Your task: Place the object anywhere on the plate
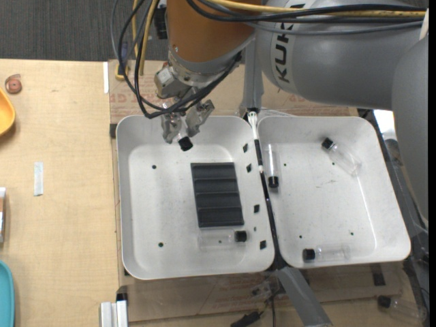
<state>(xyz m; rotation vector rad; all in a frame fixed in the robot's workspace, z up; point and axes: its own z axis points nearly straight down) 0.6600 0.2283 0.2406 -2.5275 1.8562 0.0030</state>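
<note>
A black ribbed plate [216, 195] lies flat in the middle of the left bin [139, 203]. My gripper [182, 133] hangs over that bin's far edge, just beyond the plate's far end. Its fingers are drawn close on a small clear tube with a black cap [184, 142], which pokes out below the fingertips. The tube hangs above the bin floor, clear of the plate.
Another clear capped tube [221, 238] lies just in front of the plate's near end. The right bin [381, 203] holds three more: one [270, 165] by the divider, one [340, 154] at the far right, one [325, 253] at the near edge.
</note>
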